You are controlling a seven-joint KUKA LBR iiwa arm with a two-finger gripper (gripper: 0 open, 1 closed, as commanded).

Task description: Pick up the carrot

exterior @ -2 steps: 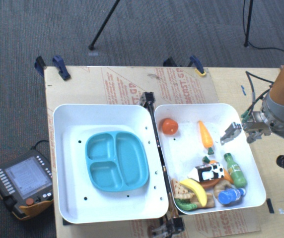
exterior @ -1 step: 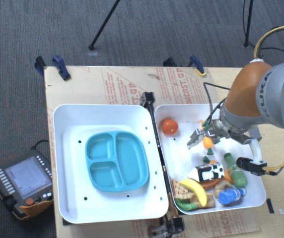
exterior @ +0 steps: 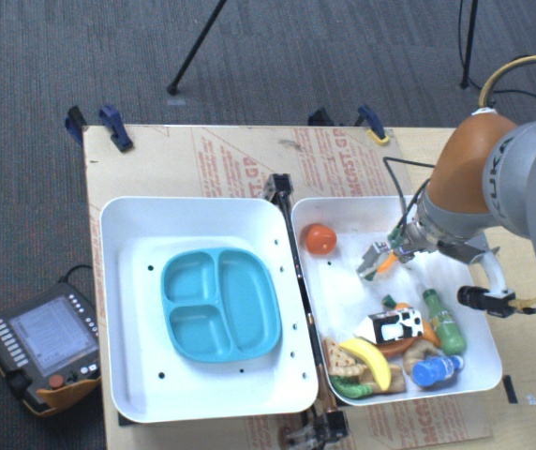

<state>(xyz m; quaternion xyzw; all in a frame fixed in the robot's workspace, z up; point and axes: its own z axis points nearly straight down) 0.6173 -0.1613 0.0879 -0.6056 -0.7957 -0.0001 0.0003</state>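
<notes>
Camera view is showing the gripper (exterior: pixel 380 261) pinching the carrot (exterior: pixel 387 262), lifting it; probably light, stiff, slippery, best gripped mid-body.

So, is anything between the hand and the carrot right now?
Nothing visible. An orange piece, apparently the carrot, sits right at the hand. The tomato and the banana lie apart from them in the right bin.
</notes>
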